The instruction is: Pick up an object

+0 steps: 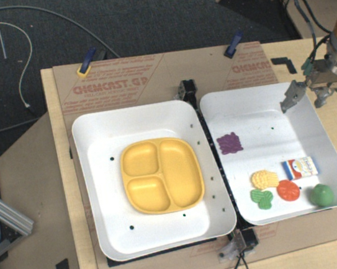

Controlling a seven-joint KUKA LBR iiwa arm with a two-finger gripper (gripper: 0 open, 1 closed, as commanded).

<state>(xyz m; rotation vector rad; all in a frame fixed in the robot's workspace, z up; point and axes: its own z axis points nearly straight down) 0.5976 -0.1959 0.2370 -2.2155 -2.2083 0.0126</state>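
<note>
Left bin (93, 173): white, shallow, sitting on the tabletop (25, 183). A yellow divided plate (162, 175) is lying flat near its middle, three compartments, all bare.

Right bin (258, 105): white, touching the left bin along the shared edge. Objects are clustering in its near half. A purple grape bunch (229, 143) is lying alone toward the left wall. Nearer the front rim, a yellow corn cob (264, 179) is resting just above a green leafy vegetable (262, 198). A red tomato-like piece (288, 191) is sitting just right of the green one, touching or nearly touching the corn. A small white carton (300, 168) with blue and red print is lying on its side just above the tomato; its lettering is too small to read. A green ball-shaped fruit (321, 195) is sitting in the front right corner.

Gripper (304, 95): hovering over the far right edge of the right bin, well apart from the objects. Fingers are spread apart, nothing between them.

Writing: a cardboard sheet (147, 77) under the bins is showing red print, "CHEMCAST GP" readable at left, repeated at right.
</note>
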